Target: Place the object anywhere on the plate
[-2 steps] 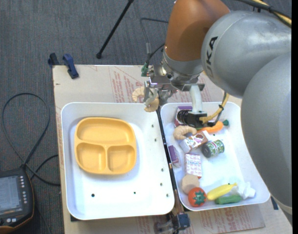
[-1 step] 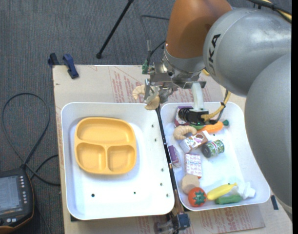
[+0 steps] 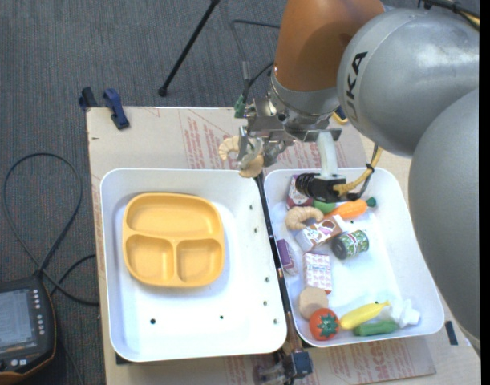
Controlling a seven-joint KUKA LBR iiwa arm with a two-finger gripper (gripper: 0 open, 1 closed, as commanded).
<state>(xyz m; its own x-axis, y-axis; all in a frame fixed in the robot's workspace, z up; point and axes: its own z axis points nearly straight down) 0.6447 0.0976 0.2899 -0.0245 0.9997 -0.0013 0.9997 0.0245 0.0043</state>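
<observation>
The yellow three-compartment plate lies in the left white bin, with nothing on it. My gripper hangs over the bench just behind the gap between the two bins, past the plate's far right corner. A tan, curled pastry-like object sits between its fingers, lifted above the bench, with one end sticking out to the left. The arm's orange band and grey links cover the upper right of the view.
The right bin holds several items: a carrot, a croissant, a small can, a tomato, a banana and packets. A blue clamp sits at the bench's back left corner.
</observation>
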